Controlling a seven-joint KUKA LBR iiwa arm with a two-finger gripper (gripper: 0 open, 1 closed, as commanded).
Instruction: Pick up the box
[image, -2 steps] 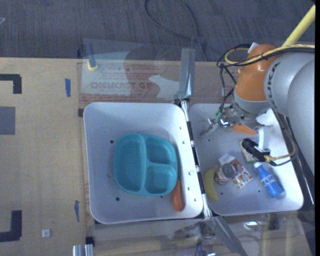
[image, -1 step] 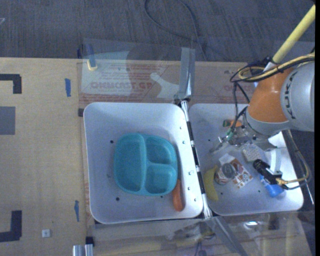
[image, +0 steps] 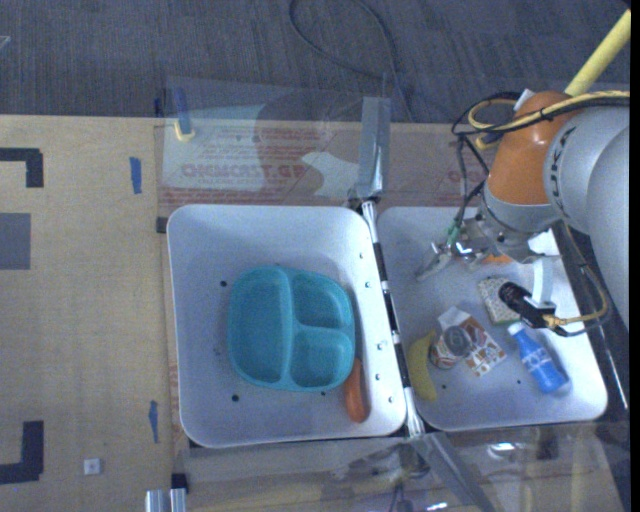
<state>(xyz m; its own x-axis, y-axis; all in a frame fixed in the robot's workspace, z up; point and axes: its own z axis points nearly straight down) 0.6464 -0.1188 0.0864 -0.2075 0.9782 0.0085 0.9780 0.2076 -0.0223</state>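
Approach step: the two-finger gripper (image: 447, 255) hangs slightly open, empty. The small printed cardboard box (image: 470, 345) lies below it; next, descend over it.

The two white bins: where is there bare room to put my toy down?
Left bin: bare floor along its upper side, above the teal plate, plus a strip on the plate's left. The carrot crowds the lower right corner. Right bin: its lower half is crowded with the box, banana and blue bottle; the gripper hangs over the upper part.
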